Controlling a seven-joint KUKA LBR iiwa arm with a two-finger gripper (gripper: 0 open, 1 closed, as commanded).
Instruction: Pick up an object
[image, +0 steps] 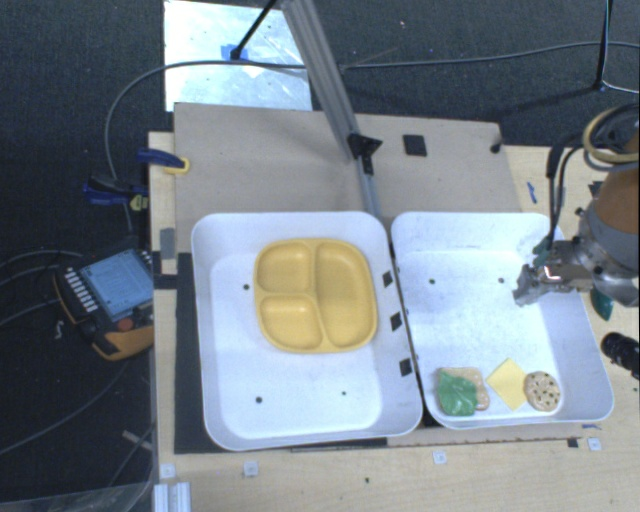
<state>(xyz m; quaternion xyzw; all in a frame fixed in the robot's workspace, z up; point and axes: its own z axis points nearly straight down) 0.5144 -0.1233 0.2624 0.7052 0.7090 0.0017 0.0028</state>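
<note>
Three small food toys lie along the front of the right bin: a green leafy piece on a tan slice, a yellow cheese slice and a round dotted cookie. My gripper hangs over the right side of that bin, above and behind the toys, well apart from them. Nothing shows between its fingers. The arm comes in from the right edge.
A yellow divided plate sits in the left bin. A slanted metal pole crosses the board behind the bins. Clamps, cables and a handheld controller lie off the bench at the left.
</note>
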